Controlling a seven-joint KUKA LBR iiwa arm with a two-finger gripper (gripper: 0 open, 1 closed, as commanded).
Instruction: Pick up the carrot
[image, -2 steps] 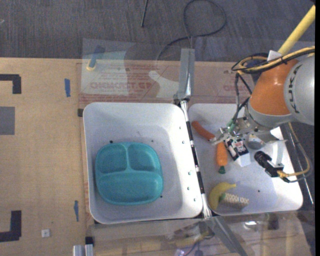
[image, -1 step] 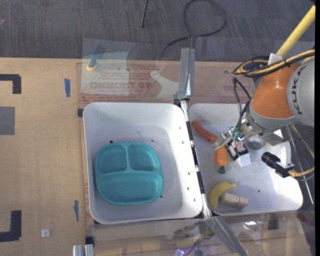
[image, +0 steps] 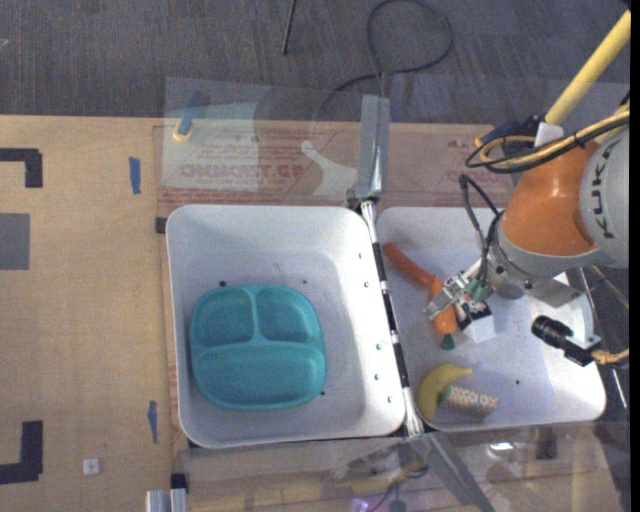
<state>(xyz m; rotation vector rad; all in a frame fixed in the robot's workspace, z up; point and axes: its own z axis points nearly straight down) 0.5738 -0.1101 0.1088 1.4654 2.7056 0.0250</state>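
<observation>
The carrot (image: 408, 265) is orange and long, with a small green top (image: 448, 342). It lies slantwise in the left half of the right bin (image: 560, 395), thin end toward the back left. My gripper (image: 458, 300) is right over the carrot's thicker part and hides a stretch of it. Orange shows on both sides of the gripper head. The arm, with its orange band (image: 545, 205), comes in from the right above the bin.
A yellow banana (image: 440, 385) and a small pale speckled piece (image: 471, 401) lie at the right bin's front. A teal divided plate (image: 257, 346) sits in the left bin (image: 200, 240). Cables hang beside the arm at the back right.
</observation>
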